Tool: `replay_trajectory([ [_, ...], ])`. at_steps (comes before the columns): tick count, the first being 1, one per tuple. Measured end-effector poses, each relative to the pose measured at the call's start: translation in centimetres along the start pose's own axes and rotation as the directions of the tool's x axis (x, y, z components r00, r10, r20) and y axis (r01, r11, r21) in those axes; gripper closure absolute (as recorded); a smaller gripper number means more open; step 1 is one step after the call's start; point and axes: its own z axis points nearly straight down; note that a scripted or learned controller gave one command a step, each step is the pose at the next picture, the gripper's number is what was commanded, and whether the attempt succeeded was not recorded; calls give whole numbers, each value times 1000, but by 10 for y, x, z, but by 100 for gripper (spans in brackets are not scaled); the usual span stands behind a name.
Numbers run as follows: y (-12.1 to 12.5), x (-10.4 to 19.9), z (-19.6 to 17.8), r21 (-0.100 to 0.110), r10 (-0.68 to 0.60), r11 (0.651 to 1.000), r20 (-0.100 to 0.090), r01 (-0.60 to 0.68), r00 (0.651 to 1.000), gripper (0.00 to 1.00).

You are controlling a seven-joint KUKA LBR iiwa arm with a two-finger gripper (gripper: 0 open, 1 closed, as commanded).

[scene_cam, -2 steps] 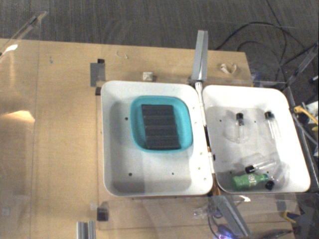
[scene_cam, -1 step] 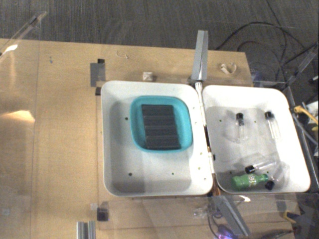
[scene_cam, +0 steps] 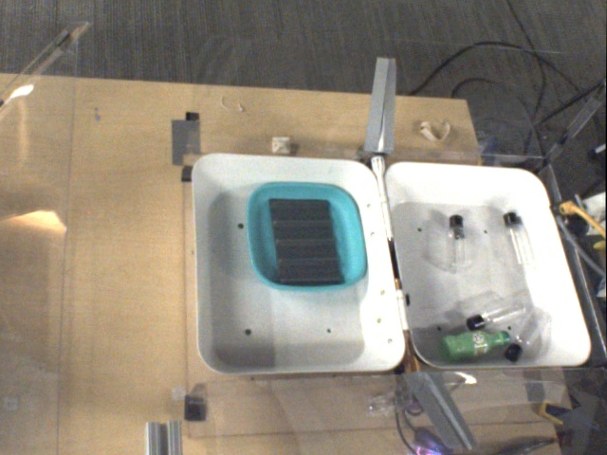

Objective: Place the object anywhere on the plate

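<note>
Lower right of the frame, the green bottle (scene_cam: 471, 345) lies among clear vials (scene_cam: 457, 240) in the right bin (scene_cam: 569, 282); the gripper's state cannot be told. A good pick grips across its body, then carries left to the teal plate (scene_cam: 353, 245).

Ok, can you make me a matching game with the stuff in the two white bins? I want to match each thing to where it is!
Things:
1. teal plate
2. dark ridged block
3. green bottle
4. clear tube with black cap

Places:
A. near corner of the right bin
B. on top of the plate
C. in the left bin
D. far right part of the right bin

Pairs: 1-C, 2-B, 3-A, 4-D
</note>
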Motion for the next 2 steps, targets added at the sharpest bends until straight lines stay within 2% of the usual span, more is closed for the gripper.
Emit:
replay_trajectory([
  [2,0,0,0,0,0,1000,0,0,1000,0],
])
